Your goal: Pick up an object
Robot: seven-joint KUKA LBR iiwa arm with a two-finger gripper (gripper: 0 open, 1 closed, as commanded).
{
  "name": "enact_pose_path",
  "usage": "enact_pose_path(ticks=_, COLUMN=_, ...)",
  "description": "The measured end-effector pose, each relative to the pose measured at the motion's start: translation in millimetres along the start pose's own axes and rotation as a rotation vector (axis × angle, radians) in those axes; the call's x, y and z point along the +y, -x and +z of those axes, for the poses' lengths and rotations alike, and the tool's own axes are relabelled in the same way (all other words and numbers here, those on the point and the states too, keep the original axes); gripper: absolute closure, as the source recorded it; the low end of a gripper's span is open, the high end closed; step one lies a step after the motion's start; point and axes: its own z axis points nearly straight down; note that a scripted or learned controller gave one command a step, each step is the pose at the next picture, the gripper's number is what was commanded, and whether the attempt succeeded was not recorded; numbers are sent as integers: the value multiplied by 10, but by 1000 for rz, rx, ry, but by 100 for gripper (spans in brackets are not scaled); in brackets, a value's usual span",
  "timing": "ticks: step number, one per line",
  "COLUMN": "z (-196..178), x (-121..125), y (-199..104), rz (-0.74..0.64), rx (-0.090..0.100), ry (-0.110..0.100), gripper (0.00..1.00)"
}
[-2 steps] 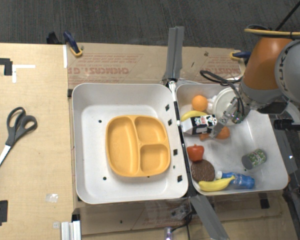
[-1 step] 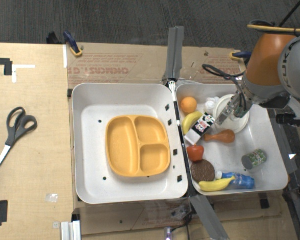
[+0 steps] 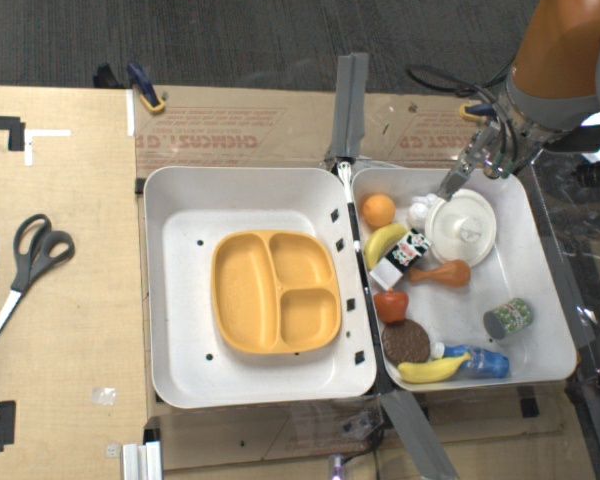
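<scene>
Nothing is yet lifted: the claw (image 3: pixel 458 178), its grip state seemingly untellable, is poised just beside the white lid (image 3: pixel 464 226).

A yellow-orange divided plate (image 3: pixel 276 292), an orange (image 3: pixel 379 209), two yellow bananas (image 3: pixel 385 240) and a blue bottle (image 3: pixel 477 364).

We see a divided plate (image 3: pixel 276 293) lying in the left bin (image 3: pixel 170 268); the right bin (image 3: pixel 540 268) holds small items, and scissors (image 3: pixel 25 268) lie on the worktop (image 3: pixel 60 368) at far left.
</scene>
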Motion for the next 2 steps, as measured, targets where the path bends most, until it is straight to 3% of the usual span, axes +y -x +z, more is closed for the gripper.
enact_pose_path(ticks=1, z=-78, x=511, y=-225, rz=35, rx=1, ry=0, gripper=100)
enact_pose_path(ticks=2, z=-419, x=838, y=-459, rz=147, rx=0, ry=1, gripper=100)
